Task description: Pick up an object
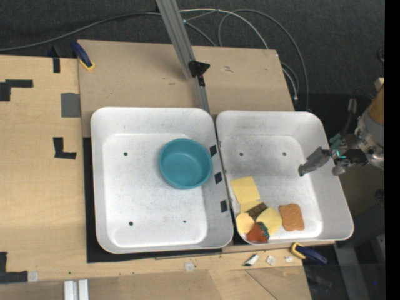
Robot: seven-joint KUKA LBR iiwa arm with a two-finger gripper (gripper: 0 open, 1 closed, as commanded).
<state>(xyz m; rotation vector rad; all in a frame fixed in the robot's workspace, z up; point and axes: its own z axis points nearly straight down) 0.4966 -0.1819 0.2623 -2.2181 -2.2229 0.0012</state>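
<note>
Left of the fingers (pixel 314 162), seemingly apart, lies yellow block (pixel 245 189).

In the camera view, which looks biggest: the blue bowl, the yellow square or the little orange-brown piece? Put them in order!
Largest to smallest, as they look:
1. blue bowl, in the left bin
2. yellow square, in the right bin
3. orange-brown piece, also in the right bin

The last two look fairly close in size, so that order is less sure.
</note>
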